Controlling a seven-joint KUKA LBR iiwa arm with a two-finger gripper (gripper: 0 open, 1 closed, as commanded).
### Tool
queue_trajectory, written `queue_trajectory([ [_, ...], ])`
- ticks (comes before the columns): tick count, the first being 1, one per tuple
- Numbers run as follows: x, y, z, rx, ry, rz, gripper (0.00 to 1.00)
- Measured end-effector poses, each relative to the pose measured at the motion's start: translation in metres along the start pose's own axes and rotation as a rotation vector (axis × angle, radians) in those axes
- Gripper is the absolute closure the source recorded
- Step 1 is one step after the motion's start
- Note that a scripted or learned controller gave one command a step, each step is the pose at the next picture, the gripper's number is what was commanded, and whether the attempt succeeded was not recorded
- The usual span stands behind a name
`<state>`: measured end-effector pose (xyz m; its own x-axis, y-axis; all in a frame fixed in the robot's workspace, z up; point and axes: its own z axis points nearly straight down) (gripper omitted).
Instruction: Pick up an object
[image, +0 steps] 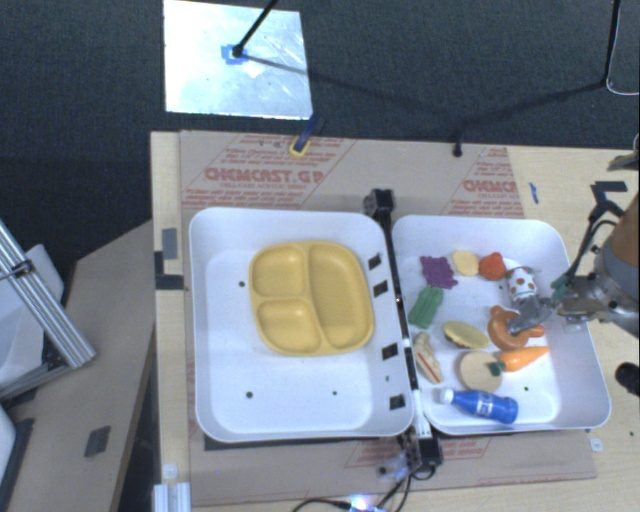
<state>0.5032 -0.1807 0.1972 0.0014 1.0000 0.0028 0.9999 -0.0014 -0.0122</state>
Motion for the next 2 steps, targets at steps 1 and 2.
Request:
queue_trajectory([
  [1,0.001,0.003,-0.007,-0.013,-0.003,-0.004,0.00],
  [2,0.012,0.004,0.046,-0.010,-0.001,-0.004,0.00],
])
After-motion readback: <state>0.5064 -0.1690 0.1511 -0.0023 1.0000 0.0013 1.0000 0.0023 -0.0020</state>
